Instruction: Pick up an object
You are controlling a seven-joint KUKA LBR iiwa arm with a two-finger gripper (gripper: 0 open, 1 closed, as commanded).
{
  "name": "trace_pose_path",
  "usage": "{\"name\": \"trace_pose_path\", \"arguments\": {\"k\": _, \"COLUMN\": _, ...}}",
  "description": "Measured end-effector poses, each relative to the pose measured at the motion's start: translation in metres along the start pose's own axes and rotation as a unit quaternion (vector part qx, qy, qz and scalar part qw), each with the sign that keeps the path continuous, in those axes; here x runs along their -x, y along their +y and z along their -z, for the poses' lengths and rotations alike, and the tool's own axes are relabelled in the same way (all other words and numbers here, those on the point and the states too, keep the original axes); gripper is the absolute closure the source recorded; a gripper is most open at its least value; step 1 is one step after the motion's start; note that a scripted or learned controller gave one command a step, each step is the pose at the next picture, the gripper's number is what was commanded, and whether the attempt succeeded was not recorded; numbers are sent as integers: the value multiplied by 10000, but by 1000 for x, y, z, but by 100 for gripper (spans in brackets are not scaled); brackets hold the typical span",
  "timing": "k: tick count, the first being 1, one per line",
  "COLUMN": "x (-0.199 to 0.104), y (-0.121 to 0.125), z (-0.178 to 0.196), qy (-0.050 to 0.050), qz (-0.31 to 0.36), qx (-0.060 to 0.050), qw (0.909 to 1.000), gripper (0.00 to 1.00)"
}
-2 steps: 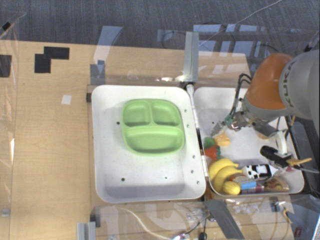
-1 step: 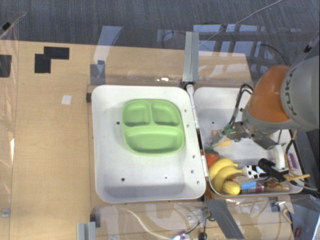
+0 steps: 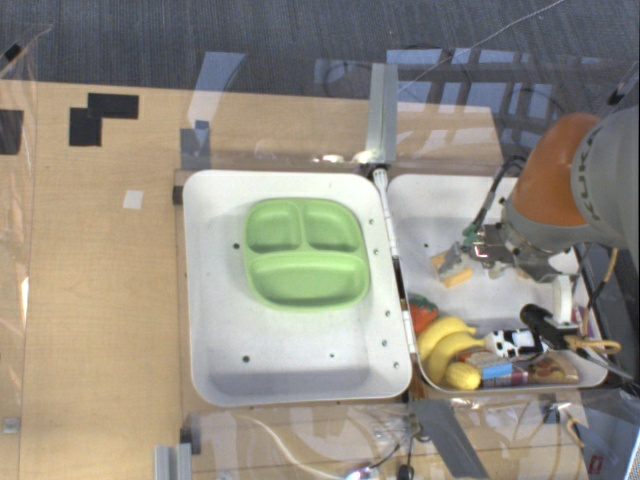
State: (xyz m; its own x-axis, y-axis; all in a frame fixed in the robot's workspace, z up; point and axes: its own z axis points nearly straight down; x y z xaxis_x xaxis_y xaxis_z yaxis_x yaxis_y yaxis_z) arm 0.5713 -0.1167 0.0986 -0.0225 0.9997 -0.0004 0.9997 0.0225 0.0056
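1. The gripper [image 3: 462,258] is at the centre right of the frame, low over the right bin [image 3: 430,203]; just at its tip sits a small yellowish piece [image 3: 452,269], and its long axis runs from lower right to upper left, slightly tilted.
2. I cannot tell how far the gripper is open, and also not if the piece is really held or only lies beside it; this part is small and blurred.
3. The arm [image 3: 575,183] enters from the right edge; its orange band covers part of the right bin's far side.
4. At the lower right of the frame, along the near wall of the right bin, lie bananas [image 3: 448,346] with their curve pointing to the left, a red-orange thing [image 3: 424,318] just above them, a black-and-white object [image 3: 515,343], and several smaller items that are hard to make out.
5. The left bin [image 3: 215,298] at the centre of the frame holds a green divided plate [image 3: 305,251]; its two small compartments are toward the top.
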Motion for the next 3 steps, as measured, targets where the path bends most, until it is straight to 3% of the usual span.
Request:
{"name": "trace_pose_path", "arguments": {"k": 1, "x": -6, "y": 1, "z": -7, "qy": -16, "qz": 331, "qx": 46, "qw": 9994, "gripper": 0}}
{"name": "trace_pose_path", "arguments": {"k": 2, "x": -10, "y": 4, "z": 5, "qy": -4, "qz": 352, "qx": 80, "qw": 9993, "gripper": 100}}
{"name": "trace_pose_path", "arguments": {"k": 3, "x": -114, "y": 51, "z": 89, "qy": 10, "qz": 347, "qx": 7, "qw": 9994, "gripper": 100}}
